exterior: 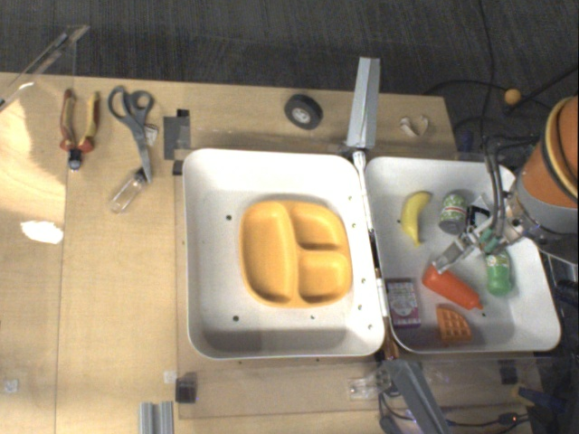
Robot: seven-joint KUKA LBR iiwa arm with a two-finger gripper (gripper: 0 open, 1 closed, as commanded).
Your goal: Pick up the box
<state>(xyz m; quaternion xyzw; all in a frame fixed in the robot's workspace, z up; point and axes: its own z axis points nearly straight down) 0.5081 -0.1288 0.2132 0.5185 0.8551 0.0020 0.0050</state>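
Wooden desk (109, 287) carries two shallow white bins; the left bin (208, 197) holds a glossy yellow compartment tray (294, 250). From the right, the grey, orange-banded arm (556, 174) angles down into the right bin (534, 319), its gripper (450, 259) just above an orange carrot (452, 287); whether it is spread cannot be told. Below-left of the gripper, the small purple box (403, 300) lies flat, apart from it.

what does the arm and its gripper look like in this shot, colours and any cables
The arm comes in from the right as a rounded grey body with a broad orange band above the wrist. A thin dark cable runs down along it toward the gripper, which is a slim metallic grey piece with small green and dark parts near its base. No printed markings are legible.
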